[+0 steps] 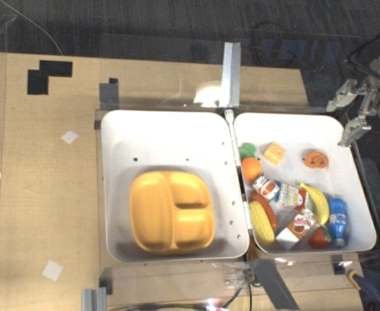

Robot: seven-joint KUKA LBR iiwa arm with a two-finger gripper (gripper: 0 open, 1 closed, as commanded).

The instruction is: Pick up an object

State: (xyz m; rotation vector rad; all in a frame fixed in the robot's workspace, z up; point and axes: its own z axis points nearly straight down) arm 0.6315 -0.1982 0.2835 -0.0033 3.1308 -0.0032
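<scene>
My gripper (348,116) hangs at the far right corner of the right bin (287,125), over its rim. Its two fingers are spread open and hold nothing. Below it the right bin holds toy food: an orange round piece (315,160), a yellow cheese cube (274,153), an orange fruit (250,168), a green piece (246,151), a red and white can (265,187), a banana (317,201), a blue bottle (336,220), a corn cob (261,219) and a small carton (298,228). The orange round piece lies nearest the gripper.
The left bin (144,128) holds a yellow divided plate (172,209). A metal post (231,70) stands behind the seam between the bins. The wooden bench (41,186) stretches to the left. Cables lie at the front edge.
</scene>
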